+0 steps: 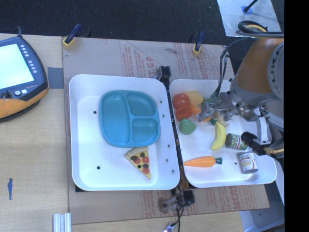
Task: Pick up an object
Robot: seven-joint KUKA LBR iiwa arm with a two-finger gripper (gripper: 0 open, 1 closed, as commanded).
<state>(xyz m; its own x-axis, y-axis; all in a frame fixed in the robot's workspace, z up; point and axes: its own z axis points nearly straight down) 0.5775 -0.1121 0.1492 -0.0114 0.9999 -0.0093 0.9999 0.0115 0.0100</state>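
Orange-and-black pendant (pixel 19 76) sits at the far left of the frame on the wood bench (pixel 34 158), screen facing up. Moving right, there's a brown board (pixel 120 57) clamped at the top by two blue-and-yellow clips (pixel 71 35), and the two white bins lie on it side by side.

Left bin (pixel 84 173) holds a blue plate (pixel 129 118) with three compartments, sitting in its upper middle. Just below the plate's lower right corner is a pizza slice (pixel 139 161), point aimed toward the bottom right, near the plate, though I can't tell if they touch.

Right bin (pixel 227 180) is where the clutter is. Upper left of it: a red tomato-looking thing (pixel 181 102) with a yellow piece (pixel 195 98) right beside it, and something orange-red (pixel 184 112) just under the tomato. Below those is a green round thing (pixel 188 126). Along the bottom lies a carrot (pixel 200 162), flat, leafy end pointing right. Middle of the bin has a banana (pixel 219 136) standing roughly vertical in the frame, with a small dark jar (pixel 235 141) just right of it and a small can (pixel 247 162) lower right, near the bin's corner.

Gripper (pixel 211 111) comes in from the right on the grey-and-orange arm (pixel 258 71) and sits low over the upper middle of the right bin, right next to the orange-red thing and just above the banana's top. Honestly it's a blurry tangle there, so I can't tell how it's set or whether it has anything.
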